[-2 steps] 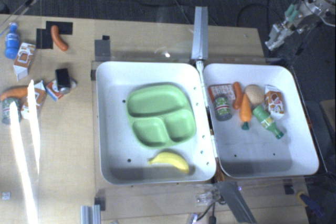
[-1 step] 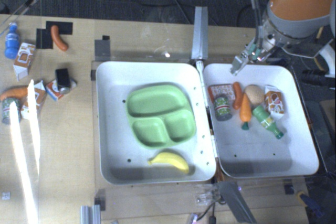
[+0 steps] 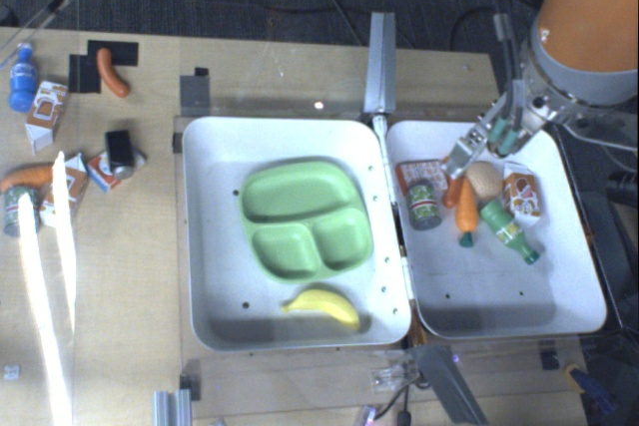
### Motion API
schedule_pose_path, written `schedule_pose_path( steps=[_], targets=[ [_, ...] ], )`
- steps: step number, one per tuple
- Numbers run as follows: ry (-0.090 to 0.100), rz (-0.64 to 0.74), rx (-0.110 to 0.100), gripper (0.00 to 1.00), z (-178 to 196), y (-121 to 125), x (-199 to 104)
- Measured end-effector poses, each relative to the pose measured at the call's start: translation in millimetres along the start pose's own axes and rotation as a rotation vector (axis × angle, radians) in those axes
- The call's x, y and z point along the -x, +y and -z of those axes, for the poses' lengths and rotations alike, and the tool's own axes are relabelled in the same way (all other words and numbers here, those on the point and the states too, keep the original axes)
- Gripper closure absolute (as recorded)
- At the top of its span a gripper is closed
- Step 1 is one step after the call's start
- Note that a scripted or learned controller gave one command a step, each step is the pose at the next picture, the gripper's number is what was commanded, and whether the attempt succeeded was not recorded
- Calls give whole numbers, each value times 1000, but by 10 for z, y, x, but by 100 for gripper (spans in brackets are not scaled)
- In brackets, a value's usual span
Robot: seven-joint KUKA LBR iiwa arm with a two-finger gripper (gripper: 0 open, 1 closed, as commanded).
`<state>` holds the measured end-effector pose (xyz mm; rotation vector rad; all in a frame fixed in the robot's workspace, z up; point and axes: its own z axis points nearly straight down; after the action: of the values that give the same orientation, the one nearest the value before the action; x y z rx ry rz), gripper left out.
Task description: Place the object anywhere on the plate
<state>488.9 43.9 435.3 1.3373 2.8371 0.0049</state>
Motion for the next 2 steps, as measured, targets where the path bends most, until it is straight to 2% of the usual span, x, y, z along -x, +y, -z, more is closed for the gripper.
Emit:
schedule_pose_path(
  steps=[1, 2],
  targets=[
    [2, 252, -2, 100, -706, 367, -452],
    [1, 168, -2, 100, -7, 527, 501]
  ],
)
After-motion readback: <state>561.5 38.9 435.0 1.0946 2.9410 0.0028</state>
